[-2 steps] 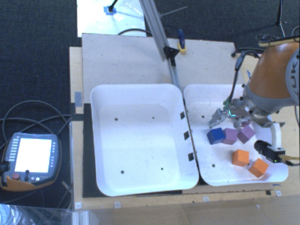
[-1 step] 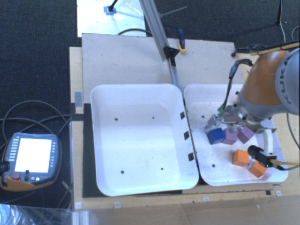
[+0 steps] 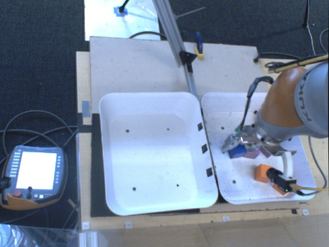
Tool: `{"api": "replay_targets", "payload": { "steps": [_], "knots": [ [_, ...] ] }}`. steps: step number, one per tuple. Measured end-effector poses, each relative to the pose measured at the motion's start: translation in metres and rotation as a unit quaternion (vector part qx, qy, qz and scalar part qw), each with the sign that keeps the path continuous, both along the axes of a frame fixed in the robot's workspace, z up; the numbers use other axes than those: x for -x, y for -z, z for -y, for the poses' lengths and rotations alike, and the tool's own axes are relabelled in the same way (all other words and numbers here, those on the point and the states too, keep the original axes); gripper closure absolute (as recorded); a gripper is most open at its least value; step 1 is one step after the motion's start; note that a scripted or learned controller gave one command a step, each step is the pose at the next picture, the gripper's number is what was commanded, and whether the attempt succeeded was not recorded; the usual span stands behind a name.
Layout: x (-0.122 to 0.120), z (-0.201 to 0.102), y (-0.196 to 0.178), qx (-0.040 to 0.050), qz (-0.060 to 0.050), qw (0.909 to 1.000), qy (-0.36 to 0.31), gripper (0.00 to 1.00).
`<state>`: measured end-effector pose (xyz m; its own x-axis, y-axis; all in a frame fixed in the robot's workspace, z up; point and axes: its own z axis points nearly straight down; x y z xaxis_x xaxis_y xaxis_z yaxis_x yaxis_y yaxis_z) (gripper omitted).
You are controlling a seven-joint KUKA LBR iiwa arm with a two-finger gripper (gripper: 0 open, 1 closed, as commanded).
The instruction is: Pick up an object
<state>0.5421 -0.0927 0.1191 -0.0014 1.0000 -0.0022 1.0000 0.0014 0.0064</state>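
So the arm (image 3: 293,104) reaches in from the right and is down low over the right bin (image 3: 218,107), with its gripper (image 3: 245,140) sitting right on top of a little cluster of objects. There's a blue block (image 3: 237,151) poking out at the gripper's left side and a purple-ish one (image 3: 252,153) just beside it, both tucked under the fingers, and honestly I can't tell whether the jaws are apart or closed on anything, it's too cluttered there. An orange block (image 3: 262,172) lies a bit nearer the front edge of the same bin, apart from the gripper. The left bin (image 3: 110,107) sits alongside, edges touching. Off the bench to the left there's the teach pendant (image 3: 34,175) with its cables.
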Motion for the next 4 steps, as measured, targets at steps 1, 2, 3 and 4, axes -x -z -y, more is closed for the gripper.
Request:
{"api": "replay_targets", "payload": {
  "steps": [1,2,3,4],
  "knots": [
    [-0.005,0.000,0.002,0.0006,0.007,1.0000,-0.001,0.00],
    [-0.006,-0.001,-0.006,0.0000,0.007,1.0000,-0.002,1.00],
    [-0.001,-0.008,-0.063,-0.0009,0.000,1.0000,-0.002,1.00],
    [-0.003,-0.008,-0.117,-0.0006,0.001,1.0000,-0.002,1.00]
  ]
}}
